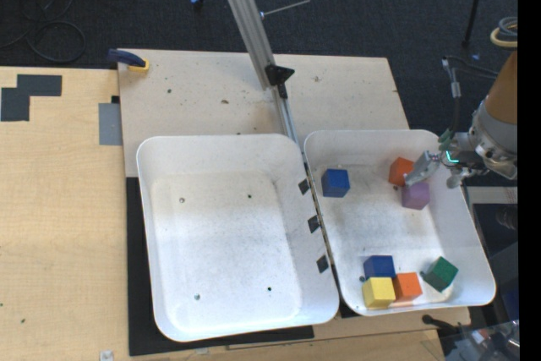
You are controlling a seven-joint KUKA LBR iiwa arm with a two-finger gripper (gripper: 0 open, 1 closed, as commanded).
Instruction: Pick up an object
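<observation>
Purple cube (415,195) sitting just below-left of the tool (433,163).

Lying in the right bin (473,237), touching an orange-red cube (401,172) on its upper left; tool hovering at the bin's right rim, cannot tell whether released or clenched; nothing seen between them, reaching in from the right.

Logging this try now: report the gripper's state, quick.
Gripper: over the right bin, next to the orange block and purple block; open or closed cannot be told, and no block is visibly held.
</observation>
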